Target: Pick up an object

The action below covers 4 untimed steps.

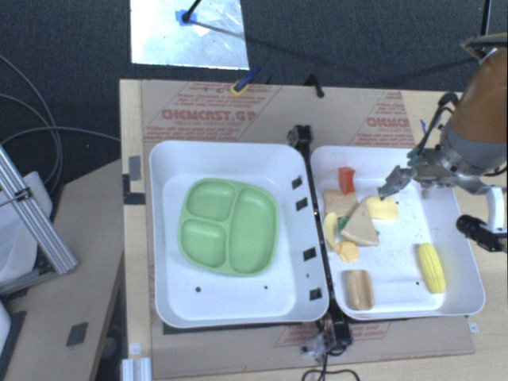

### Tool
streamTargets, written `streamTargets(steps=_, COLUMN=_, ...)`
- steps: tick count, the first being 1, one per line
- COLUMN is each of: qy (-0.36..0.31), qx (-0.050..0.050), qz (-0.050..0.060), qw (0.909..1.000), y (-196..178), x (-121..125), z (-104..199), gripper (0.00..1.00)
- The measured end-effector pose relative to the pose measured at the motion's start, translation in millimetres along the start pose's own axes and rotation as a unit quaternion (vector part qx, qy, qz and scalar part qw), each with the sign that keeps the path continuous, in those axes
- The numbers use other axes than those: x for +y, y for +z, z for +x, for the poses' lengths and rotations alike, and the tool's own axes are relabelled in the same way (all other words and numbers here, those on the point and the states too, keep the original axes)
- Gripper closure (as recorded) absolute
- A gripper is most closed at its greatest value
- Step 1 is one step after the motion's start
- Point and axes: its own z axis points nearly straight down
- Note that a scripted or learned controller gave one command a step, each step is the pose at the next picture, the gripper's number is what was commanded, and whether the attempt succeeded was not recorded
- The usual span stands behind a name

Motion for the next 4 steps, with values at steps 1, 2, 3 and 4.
streamTargets(steps=1, qy=0.002, qx=0.002, qz=0.004, qw=1.0, y=116.0, x=-45.8, z=2.5, gripper=0.0)
streamTargets(steps=2, qy=0.005, qx=-0.012, qz=-0.012, qw=0.9998, y=115.1, x=-89.1, z=48.6, gripper=0.0)
streamTargets(steps=3, qy=-0.003, qx=0.007, qz=0.001, qw=1.0, y=68.6, x=-91.0, z=123.9, gripper=0.0)
streamTargets(steps=4, qy=-0.011, qx=0.018, qz=0.004, qw=0.9998, y=58.1, x=-90.0, z=136.1, gripper=1.0)
